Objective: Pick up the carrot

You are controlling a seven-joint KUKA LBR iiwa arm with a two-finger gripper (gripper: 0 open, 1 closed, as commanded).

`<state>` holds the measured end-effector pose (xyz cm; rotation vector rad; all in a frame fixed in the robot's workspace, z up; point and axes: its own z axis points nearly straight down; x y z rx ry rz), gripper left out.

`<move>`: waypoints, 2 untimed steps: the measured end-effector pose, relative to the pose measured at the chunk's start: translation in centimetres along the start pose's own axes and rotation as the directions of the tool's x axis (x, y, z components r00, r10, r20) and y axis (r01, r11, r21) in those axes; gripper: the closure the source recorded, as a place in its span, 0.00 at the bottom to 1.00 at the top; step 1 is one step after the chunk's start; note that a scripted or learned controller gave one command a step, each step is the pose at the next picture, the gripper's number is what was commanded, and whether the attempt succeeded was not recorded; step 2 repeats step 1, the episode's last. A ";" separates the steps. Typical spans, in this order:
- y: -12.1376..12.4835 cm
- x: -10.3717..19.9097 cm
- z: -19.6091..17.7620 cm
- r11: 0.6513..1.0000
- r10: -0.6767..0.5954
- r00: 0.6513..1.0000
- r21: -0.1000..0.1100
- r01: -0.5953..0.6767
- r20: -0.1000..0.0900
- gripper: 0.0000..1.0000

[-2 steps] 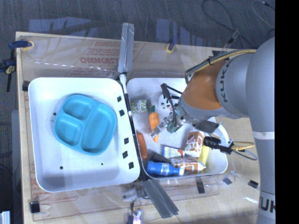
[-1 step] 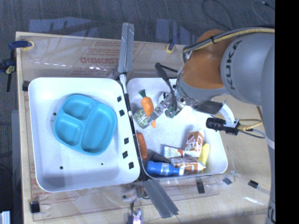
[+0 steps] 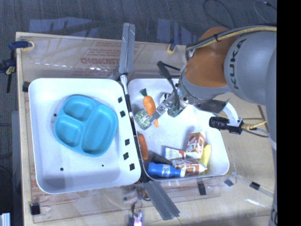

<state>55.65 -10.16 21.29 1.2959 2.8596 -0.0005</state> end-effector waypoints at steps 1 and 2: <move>0.9 -4.4 3.6 0.993 0.117 0.993 0.002 -0.117 -0.002 1.00; 0.9 -4.4 3.6 0.993 0.117 0.993 0.002 -0.117 -0.002 1.00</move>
